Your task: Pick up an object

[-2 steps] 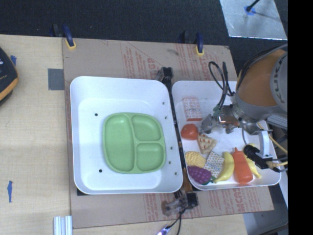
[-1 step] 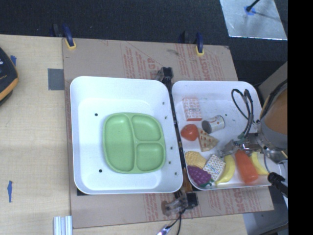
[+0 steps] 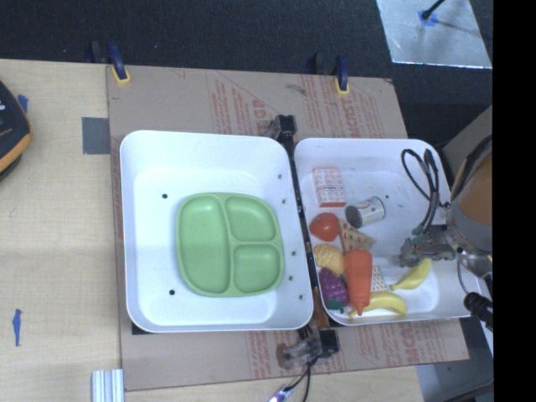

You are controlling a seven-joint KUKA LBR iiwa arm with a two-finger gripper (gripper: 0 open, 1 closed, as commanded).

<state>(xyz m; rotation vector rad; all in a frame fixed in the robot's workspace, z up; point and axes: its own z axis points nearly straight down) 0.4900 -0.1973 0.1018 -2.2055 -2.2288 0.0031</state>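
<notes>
From above, the arm's end effector (image 3: 423, 248) hangs low at the right bin's (image 3: 394, 151) right side, just above a small yellow banana (image 3: 414, 276); its grip state cannot be told. Nothing appears lifted, so the pick looks still to come. The banana lies curved, pale-tipped, near a carrot (image 3: 358, 278).

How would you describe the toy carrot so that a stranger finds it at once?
Look in the right white bin, at its near left corner. The carrot lies between purple grapes and a banana. It alone is long, orange and tapered.
</notes>
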